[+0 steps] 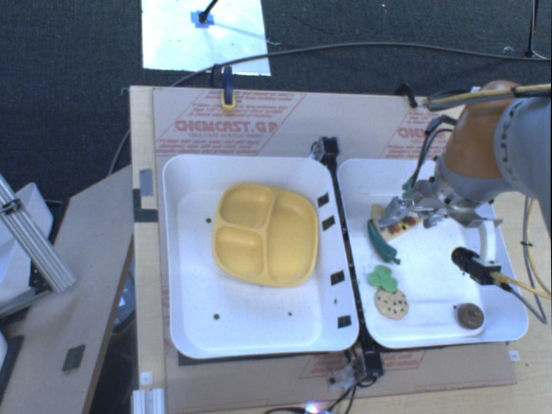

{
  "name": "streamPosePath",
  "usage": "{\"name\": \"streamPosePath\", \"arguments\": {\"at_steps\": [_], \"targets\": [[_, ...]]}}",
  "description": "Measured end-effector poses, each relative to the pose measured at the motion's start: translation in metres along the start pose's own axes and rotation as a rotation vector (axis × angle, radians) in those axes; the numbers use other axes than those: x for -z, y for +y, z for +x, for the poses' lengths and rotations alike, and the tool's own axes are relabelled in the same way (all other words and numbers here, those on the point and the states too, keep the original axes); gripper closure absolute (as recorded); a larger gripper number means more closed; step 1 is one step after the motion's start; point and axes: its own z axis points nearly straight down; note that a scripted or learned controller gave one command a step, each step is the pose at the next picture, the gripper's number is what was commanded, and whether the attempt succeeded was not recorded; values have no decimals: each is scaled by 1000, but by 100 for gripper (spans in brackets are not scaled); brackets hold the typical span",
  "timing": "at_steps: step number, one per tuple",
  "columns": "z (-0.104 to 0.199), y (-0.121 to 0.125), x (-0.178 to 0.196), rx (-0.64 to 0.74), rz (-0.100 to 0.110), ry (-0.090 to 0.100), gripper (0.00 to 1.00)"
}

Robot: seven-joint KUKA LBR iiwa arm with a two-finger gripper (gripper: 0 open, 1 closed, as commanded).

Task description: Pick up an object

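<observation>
Two white bins sat side by side; the left bin [185, 257] held a yellow divided tray [264, 234], well left of the gripper [398, 215]. The gripper hung low in the right bin [509, 313], over a small multicoloured object [398, 225]; its grip could not be told. Just below-left lay a green pepper [380, 241], then a green clover [382, 277], a cookie [391, 303], and a brown disc [470, 316] lower right.

Red print reading "CHEMCAST GP" stood on the brown protective sheet [250, 119] that covered the table behind the left white bin [185, 257], with smaller red lines around it too fine to read. The same red print recurred at the sheet's far right corner, partly hidden and illegible.
</observation>
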Motion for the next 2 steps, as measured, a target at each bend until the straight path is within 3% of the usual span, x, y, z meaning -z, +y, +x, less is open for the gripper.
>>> {"name": "streamPosePath", "arguments": {"at_steps": [1, 2], "targets": [[1, 0, -29, -1, 0, 0, 0], [0, 2, -16, -1, -4, 0, 100]]}}
